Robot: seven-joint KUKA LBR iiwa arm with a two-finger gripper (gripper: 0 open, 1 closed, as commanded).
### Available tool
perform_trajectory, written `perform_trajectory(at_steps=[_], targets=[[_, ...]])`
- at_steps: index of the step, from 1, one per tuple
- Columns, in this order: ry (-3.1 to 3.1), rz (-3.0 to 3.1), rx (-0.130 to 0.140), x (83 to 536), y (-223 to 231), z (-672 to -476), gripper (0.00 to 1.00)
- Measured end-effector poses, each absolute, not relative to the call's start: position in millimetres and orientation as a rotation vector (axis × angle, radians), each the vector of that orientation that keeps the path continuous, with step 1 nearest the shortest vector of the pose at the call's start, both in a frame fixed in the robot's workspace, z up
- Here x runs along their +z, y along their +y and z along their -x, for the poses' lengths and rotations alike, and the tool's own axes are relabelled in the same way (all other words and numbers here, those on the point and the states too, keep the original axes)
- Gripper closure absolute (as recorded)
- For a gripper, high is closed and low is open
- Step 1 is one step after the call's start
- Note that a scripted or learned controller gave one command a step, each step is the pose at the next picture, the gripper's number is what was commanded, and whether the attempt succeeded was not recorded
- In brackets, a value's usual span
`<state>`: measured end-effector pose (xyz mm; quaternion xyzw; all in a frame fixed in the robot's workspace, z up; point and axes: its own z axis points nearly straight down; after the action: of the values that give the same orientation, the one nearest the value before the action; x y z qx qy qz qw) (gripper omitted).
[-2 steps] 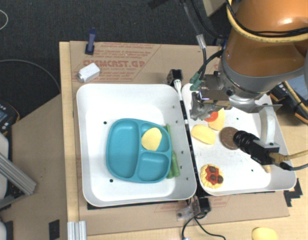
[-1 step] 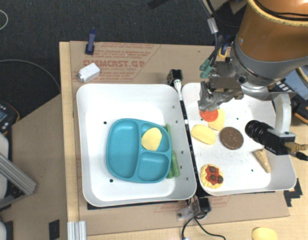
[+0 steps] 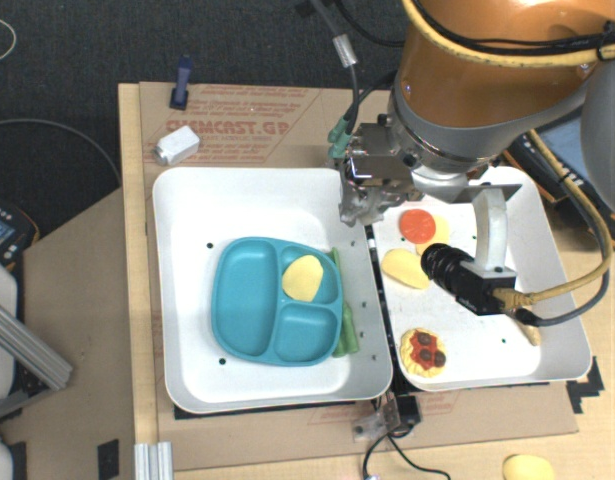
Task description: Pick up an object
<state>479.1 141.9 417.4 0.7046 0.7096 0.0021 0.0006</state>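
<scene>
The left bin (image 3: 187,228) holds a teal divided tray (image 3: 252,308) with a pale yellow piece (image 3: 303,278) in its upper right compartment. A green strip (image 3: 343,318) lies along the tray's right edge. In the right bin (image 3: 557,268) lie a red-orange disc (image 3: 418,225), a yellow oval piece (image 3: 403,268) and a small round piece with red spots (image 3: 424,350). My gripper (image 3: 359,206) hangs low over the divide between the bins, near their far end, left of the red-orange disc. Nothing shows in its grasp.
The arm's orange band and grey wrist (image 3: 487,58) cover the far right bin. A black cylinder on a white bracket (image 3: 467,276) juts over the right bin. On the cardboard behind lie a white block (image 3: 177,145) and a blue item (image 3: 181,83).
</scene>
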Motion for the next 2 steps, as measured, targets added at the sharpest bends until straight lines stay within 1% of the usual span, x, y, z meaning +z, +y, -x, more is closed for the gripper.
perform_trajectory(at_steps=[1, 2], targets=[[2.235, -2.217, -0.015, 336.0, 219.2, -477.0, 1.00], [2.218, -2.216, 0.025, 461.8, 205.5, -480.2, 1.00]])
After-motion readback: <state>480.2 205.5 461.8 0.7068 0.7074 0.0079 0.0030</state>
